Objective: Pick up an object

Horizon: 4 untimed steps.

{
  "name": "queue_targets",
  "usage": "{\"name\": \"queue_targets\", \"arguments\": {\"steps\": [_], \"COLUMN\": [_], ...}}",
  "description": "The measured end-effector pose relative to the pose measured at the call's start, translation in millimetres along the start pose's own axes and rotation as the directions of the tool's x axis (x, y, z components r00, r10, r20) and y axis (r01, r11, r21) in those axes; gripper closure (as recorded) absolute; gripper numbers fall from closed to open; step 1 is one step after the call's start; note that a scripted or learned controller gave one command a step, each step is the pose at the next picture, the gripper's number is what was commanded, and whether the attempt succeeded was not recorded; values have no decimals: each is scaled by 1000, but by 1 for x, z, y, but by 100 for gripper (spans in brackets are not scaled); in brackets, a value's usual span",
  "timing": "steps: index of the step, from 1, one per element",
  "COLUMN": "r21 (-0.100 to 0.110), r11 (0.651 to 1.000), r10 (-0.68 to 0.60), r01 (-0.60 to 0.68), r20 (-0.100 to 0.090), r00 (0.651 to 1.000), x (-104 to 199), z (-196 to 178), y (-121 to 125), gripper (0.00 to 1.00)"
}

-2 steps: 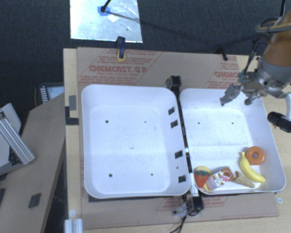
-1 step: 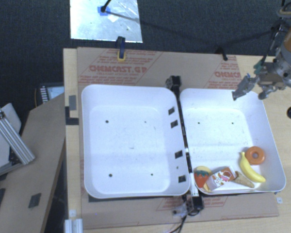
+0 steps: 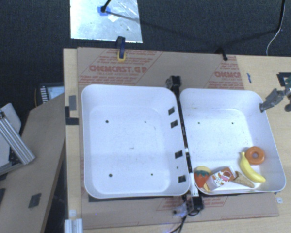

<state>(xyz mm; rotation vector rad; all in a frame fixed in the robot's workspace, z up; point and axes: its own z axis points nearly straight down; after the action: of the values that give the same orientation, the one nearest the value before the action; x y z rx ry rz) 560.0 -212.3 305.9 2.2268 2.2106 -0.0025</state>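
Wooden table fills most of your view, with a brown cardboard sheet printed in red letters lying on it under the two bins. You see dark carpet beyond the far edge, and on it a shiny metal plate with a bit of blue tape.

On your left sits the left bin, white and shallow, with a few small dark spots on its floor. Touching it along a row of black clips is the right bin, also white. All the objects lie crowded in that bin's near corner, towards you and to the right.

A banana lies curved against the right wall. Just above it, touching its top end, sits an orange ring like a doughnut. Beside the banana's lower end lies a brown cone-shaped piece, and next to that a white and red packet. An orange and red round fruit rests at the left of the group, near the clips.

Your pincer hangs at the right edge of the view, over the far right rim of the right bin, well apart from the objects. It has hold of nothing, and you cannot tell how far it is open.
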Motion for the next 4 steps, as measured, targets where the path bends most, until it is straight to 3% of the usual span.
{"name": "queue_targets", "arguments": {"steps": [2,3,4], "r21": [-10,-12,-4], "r11": [1000,1000,1000], "r10": [-11,-21,-22], "r01": [11,20,22], "r20": [0,-3,-5], "r00": [1000,1000,1000], "x": [15,97,181], "z": [-140,-223,-231], "y": [-67,-72,-44], "gripper": [0,0,0]}}
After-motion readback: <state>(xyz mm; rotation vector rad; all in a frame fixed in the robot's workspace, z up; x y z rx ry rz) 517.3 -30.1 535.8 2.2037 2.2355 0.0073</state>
